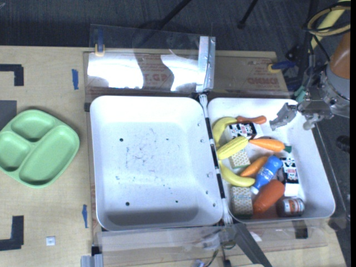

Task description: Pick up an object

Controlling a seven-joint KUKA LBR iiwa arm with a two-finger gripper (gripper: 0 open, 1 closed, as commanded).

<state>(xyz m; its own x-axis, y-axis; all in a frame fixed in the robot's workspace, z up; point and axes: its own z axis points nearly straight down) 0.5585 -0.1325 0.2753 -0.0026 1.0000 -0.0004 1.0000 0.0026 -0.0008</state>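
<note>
The right bin (320, 166) holds a pile of toy food. There are three yellow bananas (232, 147), an orange carrot (268, 144), a blue bottle (268, 171), a red-brown sausage-like piece (268, 196) and a small can (290, 206). My gripper (293, 120) hangs over the bin's back right corner, above and to the right of the carrot. It is open, one finger (280, 116) pointing left and the other down, with nothing between them.
The left bin (150, 160) lies beside the right one, the two sharing a raised middle rim. A green divided plate (36, 147) rests on the bench at far left. A clear plastic panel (150, 65) stands behind the left bin.
</note>
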